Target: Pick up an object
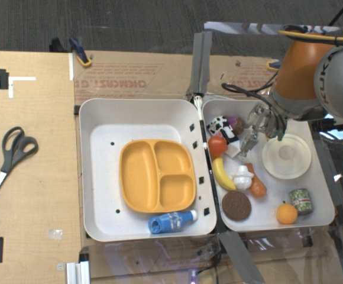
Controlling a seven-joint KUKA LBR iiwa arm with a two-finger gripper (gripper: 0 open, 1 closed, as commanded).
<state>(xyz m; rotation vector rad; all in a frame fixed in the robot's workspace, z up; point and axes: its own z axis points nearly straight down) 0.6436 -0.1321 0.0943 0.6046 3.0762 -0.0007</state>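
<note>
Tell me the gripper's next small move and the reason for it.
Probably a short descent. The gripper hangs over the right bin, above the cluster near the divider, with nothing seen between its fingers. Just below it lie a red tomato-like item, a banana and a small white piece. Lowering onto one of these looks like the nearest chance of a grasp.

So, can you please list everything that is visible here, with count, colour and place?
bins: 2, white, side by side on the bench
divided plate: 1, yellow, left bin
bottle: 1, blue, left bin, front edge
tomato: 1, red, right bin
banana: 1, yellow, right bin
carrot: 1, orange, right bin
cookie: 1, brown, right bin
orange: 1, orange, right bin
can: 1, green, right bin
bowl: 1, white, right bin
scissors: 1, black, left on bench
gripper: 1, grey, over right bin
</note>
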